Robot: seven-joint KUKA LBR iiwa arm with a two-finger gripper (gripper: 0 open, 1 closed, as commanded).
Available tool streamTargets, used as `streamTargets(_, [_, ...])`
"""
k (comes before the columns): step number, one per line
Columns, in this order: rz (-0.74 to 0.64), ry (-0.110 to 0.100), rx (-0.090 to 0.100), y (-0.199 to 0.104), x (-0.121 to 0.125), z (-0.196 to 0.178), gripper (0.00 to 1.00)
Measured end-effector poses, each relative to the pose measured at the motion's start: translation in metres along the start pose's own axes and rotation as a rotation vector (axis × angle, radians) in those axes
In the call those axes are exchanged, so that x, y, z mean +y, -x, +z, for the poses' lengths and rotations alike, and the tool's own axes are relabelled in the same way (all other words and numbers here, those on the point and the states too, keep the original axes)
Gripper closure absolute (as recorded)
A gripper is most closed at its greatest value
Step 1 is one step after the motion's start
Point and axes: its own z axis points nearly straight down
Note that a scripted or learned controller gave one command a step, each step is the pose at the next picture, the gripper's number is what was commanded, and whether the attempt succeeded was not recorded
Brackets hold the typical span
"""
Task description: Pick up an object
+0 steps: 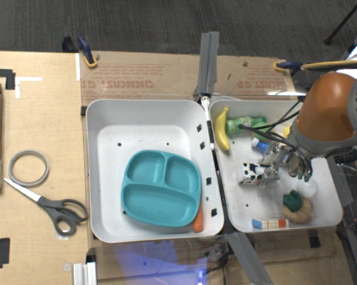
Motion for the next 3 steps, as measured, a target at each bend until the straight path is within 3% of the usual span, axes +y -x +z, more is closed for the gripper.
streamTargets(1, [0.000,0.000,0.000,0.000,0.000,0.000,0.00])
streamTargets(2, [0.098,0.001,0.002,-0.022,0.035,0.006,0.00])
streamTargets(3, [0.073,0.000,0.001,0.034,-0.005,0.005,0.00])
